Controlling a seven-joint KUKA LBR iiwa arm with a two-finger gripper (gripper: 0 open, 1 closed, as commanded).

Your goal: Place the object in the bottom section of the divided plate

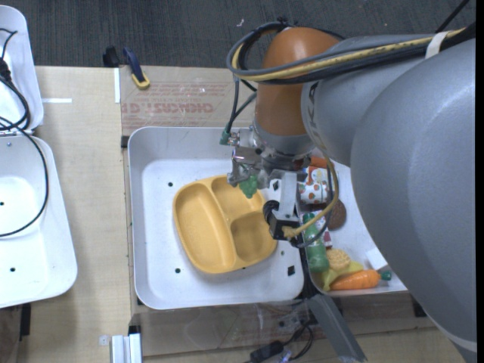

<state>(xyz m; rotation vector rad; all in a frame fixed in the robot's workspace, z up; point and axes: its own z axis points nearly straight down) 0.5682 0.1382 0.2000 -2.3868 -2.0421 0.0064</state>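
Arm (393, 127) huge, looms over right bin (144, 203), hides much of it.

Divided plate (219, 225) yellow, glossy, tilted in bin; long section on left, two smaller sections on right.

Gripper (261, 184) sits at plate's upper right rim. Cannot tell gripper's state, wrist hardware blocks it.

Small green object (247, 187) at gripper, just over rim; held or not, unclear.

Risks, as I judge:
- release here drops object on rim or in wrong section
- gripper clips rim, plate slides
- toy food pile (340, 267) close by, could get knocked
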